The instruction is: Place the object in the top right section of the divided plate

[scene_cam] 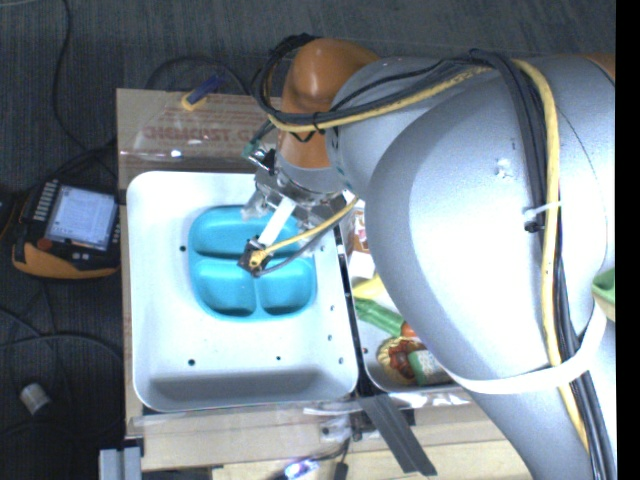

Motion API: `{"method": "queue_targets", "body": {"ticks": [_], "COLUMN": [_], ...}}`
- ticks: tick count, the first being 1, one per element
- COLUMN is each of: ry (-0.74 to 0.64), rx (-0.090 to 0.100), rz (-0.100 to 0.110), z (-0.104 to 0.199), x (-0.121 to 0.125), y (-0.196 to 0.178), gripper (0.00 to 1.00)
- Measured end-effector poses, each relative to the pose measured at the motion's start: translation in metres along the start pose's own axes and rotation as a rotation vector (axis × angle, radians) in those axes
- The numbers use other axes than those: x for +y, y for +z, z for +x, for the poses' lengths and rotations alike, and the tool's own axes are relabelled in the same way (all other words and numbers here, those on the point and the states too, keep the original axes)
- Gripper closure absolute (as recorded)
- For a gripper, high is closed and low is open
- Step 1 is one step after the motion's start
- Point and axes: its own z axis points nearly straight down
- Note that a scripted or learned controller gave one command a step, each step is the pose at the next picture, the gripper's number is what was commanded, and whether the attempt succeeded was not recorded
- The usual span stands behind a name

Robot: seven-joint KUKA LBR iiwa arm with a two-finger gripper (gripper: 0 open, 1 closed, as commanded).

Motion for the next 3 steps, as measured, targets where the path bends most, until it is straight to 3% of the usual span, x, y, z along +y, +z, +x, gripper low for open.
{"method": "queue_targets", "body": {"ticks": [3], "ry": [0.000], "rx": [0.000], "rz": [0.000], "z": [0.0000], "x": [0.0000], "y": [0.0000], "gripper": [0.00]}}
